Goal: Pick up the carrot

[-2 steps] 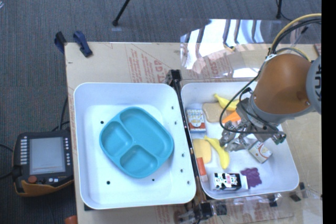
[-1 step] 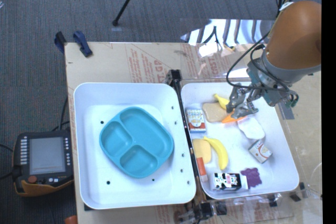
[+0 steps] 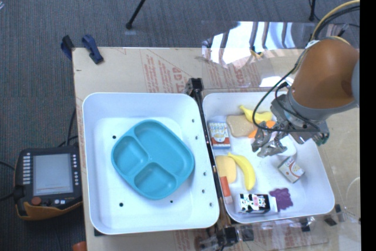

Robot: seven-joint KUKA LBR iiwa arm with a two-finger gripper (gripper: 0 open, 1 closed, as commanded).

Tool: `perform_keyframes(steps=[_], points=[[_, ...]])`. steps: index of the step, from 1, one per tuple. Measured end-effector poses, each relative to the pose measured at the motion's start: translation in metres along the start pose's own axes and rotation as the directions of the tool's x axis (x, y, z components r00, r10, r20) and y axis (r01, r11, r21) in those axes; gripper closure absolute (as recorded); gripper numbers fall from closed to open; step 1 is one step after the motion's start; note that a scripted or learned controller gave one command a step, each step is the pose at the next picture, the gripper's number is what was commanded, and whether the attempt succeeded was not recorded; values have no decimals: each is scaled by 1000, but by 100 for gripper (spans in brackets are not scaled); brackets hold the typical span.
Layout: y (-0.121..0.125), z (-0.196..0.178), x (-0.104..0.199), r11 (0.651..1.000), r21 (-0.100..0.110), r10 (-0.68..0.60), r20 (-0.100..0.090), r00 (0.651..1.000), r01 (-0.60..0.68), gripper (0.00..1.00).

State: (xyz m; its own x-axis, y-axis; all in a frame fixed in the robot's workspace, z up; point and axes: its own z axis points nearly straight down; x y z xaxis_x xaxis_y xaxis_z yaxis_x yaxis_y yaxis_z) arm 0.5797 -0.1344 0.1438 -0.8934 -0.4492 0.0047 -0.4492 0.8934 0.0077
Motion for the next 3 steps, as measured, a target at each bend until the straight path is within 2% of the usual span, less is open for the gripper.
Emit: perform_keyframes(steps=[1,2,3], points=[[-1,58,24,958,3,-286,2,958,286,100],[-1,57,24,958,4,-286,3,958,286,0],[-52,54,-27,964,10,-264,10,964,264,0]])
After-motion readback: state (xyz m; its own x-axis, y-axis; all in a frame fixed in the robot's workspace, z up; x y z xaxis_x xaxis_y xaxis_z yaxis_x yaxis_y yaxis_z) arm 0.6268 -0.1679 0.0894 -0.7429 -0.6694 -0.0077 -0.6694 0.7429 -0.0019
